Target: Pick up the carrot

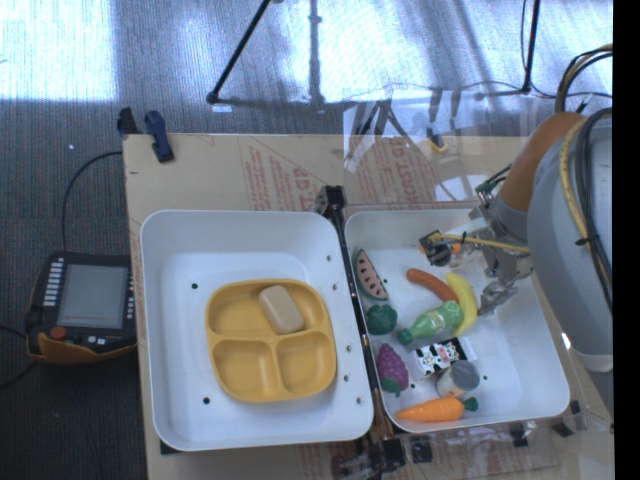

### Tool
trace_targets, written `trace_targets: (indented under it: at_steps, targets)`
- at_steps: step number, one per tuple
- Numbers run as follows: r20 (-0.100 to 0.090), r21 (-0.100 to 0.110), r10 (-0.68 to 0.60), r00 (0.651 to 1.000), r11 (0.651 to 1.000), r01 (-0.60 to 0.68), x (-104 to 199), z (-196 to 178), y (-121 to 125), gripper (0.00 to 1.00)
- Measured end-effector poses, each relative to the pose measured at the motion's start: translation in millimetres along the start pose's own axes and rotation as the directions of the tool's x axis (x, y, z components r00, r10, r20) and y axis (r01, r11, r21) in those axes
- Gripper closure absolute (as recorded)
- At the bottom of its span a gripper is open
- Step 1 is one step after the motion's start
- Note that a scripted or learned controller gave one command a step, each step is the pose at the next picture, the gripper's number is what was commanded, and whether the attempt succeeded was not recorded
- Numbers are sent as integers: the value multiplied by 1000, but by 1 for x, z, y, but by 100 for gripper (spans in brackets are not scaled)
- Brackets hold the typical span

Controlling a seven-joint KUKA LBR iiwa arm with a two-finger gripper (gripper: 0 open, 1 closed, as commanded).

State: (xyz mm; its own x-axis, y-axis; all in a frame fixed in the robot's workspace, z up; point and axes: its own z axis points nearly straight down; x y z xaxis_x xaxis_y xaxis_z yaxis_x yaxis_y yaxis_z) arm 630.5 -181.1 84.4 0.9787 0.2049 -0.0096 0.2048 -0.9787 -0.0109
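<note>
The robot's hand (pixel 497 290) is hovering over the right bin (pixel 545 353) beside the banana (pixel 462 299), its grip impossible to judge, while the carrot (pixel 437 410) is lying lengthwise along the bin's near edge, well toward the camera from it.

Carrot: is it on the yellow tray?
No. The carrot lies at the near edge of the right bin, while the yellow tray sits in the left bin.
</note>
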Motion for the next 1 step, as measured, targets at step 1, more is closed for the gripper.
trace_targets:
  at_steps: [1]
  targets:
    - [10,7,-11,1000,1000,11,0,-7,-2,100]
